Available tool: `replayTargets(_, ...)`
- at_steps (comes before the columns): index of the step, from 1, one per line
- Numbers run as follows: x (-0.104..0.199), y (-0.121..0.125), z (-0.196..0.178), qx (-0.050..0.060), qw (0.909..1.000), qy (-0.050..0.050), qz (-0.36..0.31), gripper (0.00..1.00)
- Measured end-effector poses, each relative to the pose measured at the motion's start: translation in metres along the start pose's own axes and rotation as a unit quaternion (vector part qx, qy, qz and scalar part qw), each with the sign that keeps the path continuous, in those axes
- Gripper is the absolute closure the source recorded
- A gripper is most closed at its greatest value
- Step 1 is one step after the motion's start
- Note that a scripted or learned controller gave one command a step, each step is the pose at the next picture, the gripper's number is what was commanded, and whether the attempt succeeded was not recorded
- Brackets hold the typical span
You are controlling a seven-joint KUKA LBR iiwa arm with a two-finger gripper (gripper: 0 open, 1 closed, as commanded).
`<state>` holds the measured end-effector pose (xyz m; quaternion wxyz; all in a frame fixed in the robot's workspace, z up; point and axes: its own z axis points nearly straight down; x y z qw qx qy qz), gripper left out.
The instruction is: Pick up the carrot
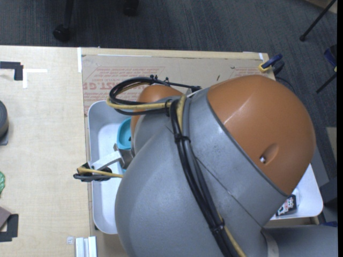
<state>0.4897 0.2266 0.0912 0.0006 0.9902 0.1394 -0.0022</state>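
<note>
Dark carpet behind pale worktop (pixel 43 143). Grey arm (pixel 214 175) covers most of white bin (pixel 99 143). Gripper state: cannot tell. Carrot location: cannot tell, likely under arm. Descend slowly, centre before grasping.

The arm (pixel 214 186) is grey with glossy orange caps, and black and yellow cables (pixel 139 98) run along it. The bin (pixel 99 143) beneath is white; a teal object (pixel 125 135) shows inside it. The bench (pixel 43 159) is pale wood, the cardboard (pixel 161 68) brown with red print, the floor (pixel 187 15) dark grey.
</note>
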Motion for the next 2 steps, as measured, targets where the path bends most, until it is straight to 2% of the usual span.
replayTargets(1,0.053,0.015,-0.087,-0.001,0.9977,0.001,-0.068,0.00)
replayTargets(2,0.035,0.008,-0.018,0.000,0.9993,0.007,-0.036,0.00)
